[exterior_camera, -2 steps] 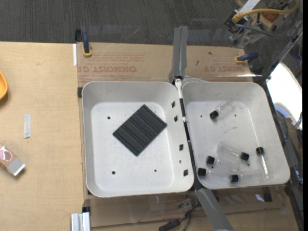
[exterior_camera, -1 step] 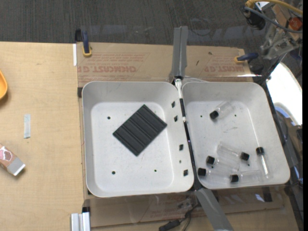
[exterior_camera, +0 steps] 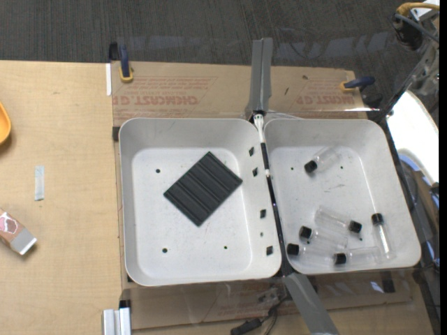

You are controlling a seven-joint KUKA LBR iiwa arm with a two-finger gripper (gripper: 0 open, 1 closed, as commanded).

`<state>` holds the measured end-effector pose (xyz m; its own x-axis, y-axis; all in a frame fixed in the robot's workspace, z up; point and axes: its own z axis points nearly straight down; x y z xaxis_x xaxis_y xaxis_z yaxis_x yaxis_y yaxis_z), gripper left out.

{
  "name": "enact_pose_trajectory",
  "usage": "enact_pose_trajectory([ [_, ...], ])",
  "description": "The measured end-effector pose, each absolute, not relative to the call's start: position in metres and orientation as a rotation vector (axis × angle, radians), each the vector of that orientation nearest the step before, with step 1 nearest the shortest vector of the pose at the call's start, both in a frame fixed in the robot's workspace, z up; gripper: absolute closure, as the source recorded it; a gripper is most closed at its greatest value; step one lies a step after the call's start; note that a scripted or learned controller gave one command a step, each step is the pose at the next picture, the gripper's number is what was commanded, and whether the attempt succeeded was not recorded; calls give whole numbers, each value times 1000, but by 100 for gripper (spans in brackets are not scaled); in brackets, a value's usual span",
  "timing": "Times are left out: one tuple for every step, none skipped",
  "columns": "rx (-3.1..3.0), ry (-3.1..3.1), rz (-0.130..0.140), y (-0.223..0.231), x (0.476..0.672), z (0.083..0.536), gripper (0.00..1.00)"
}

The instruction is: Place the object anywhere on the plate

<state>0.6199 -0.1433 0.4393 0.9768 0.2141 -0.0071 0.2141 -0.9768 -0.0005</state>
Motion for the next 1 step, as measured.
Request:
enact_pose_trajectory([
  [3110, 441, -6, -29, 639, 415, 100],
])
